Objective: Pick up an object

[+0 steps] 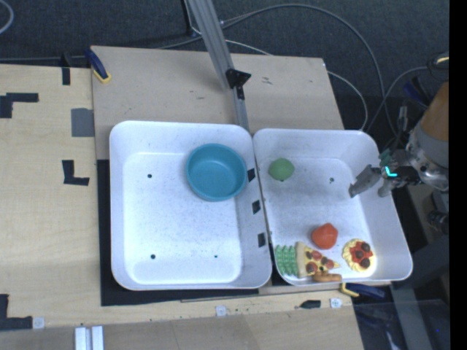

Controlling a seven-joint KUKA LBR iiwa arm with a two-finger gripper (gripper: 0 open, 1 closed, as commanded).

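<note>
camera view | gripper (363, 184) over right bin's edge | red ball (325, 235) below-left, apart

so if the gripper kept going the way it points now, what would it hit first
The gripper points left and slightly down from the right bin's right rim. Its line crosses bare bin floor first; the red ball lies below it. Depth is unclear, so it would probably meet the floor.

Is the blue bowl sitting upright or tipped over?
Upright. The blue bowl in the left bin shows its full round rim and open inside facing up, with nothing visible in it.
</note>
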